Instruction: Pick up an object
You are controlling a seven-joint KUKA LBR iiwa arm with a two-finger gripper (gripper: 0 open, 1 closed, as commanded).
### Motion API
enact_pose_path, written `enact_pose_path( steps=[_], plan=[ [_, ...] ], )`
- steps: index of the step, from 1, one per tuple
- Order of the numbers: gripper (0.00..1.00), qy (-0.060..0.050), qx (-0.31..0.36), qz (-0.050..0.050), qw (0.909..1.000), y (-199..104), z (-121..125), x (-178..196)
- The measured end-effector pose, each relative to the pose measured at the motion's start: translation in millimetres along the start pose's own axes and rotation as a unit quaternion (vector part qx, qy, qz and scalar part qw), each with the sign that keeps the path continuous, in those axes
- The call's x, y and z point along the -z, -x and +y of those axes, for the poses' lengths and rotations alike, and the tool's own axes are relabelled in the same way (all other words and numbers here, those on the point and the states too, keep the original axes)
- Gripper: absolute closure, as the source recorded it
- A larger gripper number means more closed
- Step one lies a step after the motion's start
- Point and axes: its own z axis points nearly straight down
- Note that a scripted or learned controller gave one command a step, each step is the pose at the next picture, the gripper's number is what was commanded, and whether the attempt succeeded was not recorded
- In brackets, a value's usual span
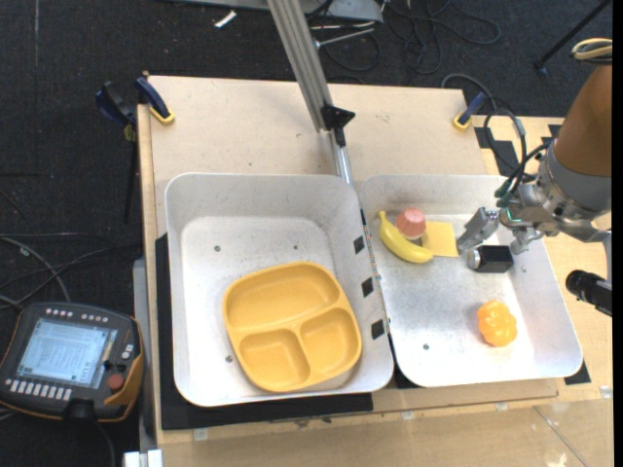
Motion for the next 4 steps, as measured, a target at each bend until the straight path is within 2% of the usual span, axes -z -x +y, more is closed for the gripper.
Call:
enact_pose_path(
  steps=[1,3,4],
  plan=[
    [0.00,0.000,0.000,0.000,1.0000,0,0,0],
    [0.00,-0.002,-0.001,0.000,1.0000,5,1,-87],
    [0.00,-0.003,-0.001,0.001,1.0000,0,6,-147]
  ],
)
